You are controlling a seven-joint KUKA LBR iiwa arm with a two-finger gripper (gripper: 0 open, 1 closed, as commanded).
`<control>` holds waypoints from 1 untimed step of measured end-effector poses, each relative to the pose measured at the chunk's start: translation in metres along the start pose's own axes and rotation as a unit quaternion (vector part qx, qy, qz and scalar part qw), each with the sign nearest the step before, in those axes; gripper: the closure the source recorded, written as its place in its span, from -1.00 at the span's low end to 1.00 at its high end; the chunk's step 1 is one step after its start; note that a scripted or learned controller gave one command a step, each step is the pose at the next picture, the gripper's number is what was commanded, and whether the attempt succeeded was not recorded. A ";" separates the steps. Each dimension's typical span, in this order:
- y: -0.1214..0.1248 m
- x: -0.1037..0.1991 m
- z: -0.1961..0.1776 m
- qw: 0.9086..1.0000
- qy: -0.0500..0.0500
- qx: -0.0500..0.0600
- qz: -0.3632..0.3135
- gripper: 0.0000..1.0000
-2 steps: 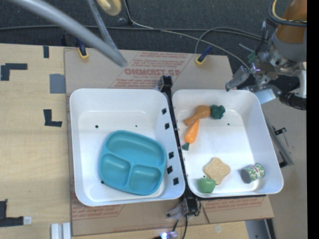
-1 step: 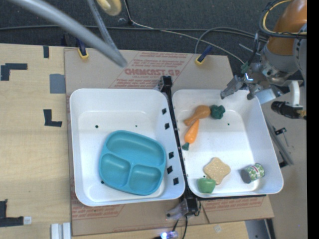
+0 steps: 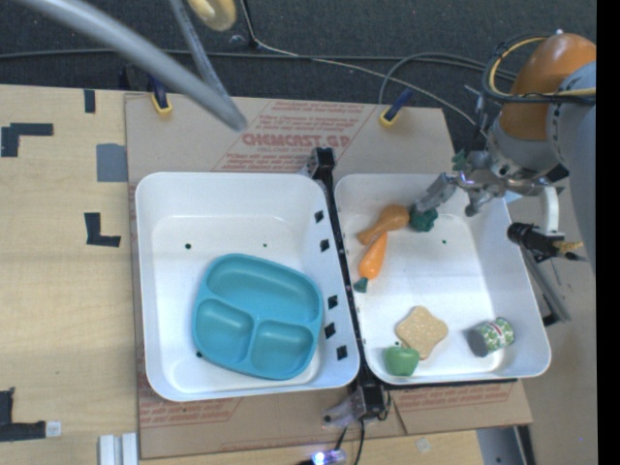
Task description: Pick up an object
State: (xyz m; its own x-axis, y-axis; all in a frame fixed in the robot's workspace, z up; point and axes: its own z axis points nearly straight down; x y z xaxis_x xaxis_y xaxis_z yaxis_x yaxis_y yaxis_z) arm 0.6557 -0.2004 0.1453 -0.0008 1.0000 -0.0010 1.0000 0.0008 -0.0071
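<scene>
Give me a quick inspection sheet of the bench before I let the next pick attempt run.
Surface: two white bins side by side on a cardboard sheet.
Job's things: right bin holds two carrots, a toast slice, a green piece, a small can.
Clutter: left bin holds a blue divided tray.
Grippers: tool low at the right bin's far edge beside a dark green object; grip not discernible.
Cables: black leads behind the bins.
Surroundings: wood bench with black marks.
</scene>
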 end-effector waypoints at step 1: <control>0.002 -0.002 0.063 1.000 -0.001 -0.003 -0.001 -1.00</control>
State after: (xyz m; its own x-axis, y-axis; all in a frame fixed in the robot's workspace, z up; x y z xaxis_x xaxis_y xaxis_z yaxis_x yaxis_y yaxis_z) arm 0.6570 -0.2026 0.0824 -0.0025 1.0000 -0.0037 1.0000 0.0025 -0.0003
